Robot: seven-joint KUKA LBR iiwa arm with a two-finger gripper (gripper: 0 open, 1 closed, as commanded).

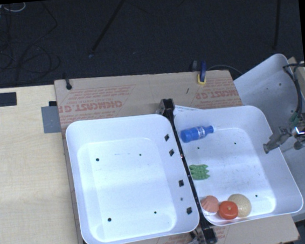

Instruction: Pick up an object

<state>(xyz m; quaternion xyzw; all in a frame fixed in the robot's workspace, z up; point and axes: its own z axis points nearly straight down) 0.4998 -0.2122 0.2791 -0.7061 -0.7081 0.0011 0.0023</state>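
We see the hand [276,142] poised at the right rim of the right bin [281,186], carrying nothing, though we cannot tell whether it is open or closed. Our advice: descend squarely over one isolated target; the blue bottle [196,133] lies well ahead of the hand near the far wall, the green piece [199,172] beyond it at mid-bin. We count two bins [115,131], one bottle, one green piece, three round items [227,207] clustered together.
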